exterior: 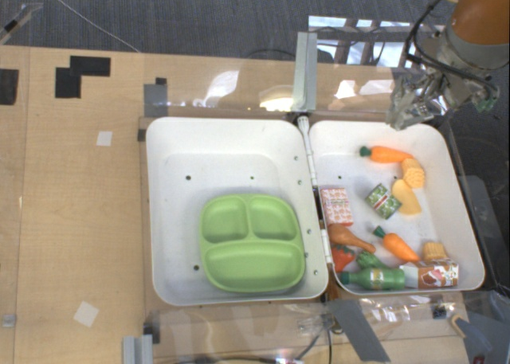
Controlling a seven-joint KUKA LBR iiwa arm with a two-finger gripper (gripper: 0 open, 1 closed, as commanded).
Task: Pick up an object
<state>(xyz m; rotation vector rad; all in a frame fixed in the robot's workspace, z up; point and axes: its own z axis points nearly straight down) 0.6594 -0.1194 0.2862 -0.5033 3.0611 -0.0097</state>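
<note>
The right bin (446, 155) holds toy food. An orange carrot (386, 154) lies near its back, with yellow pieces (410, 183) and a small green carton (383, 201) below it. A pink-and-white box (336, 205) rests by the bin's left wall. A second carrot (396, 246), a green bottle (374, 278), a can (437, 275) and a chicken leg (348, 236) crowd the front. My gripper (414, 107) hangs over the bin's back right rim, above the objects, and nothing shows between its fingers.
The left bin (171, 163) carries a green divided plate (252, 241) at its front centre. A metal divider post (304, 72) rises behind the seam between the bins. Black marks sit on the wooden bench at the far left.
</note>
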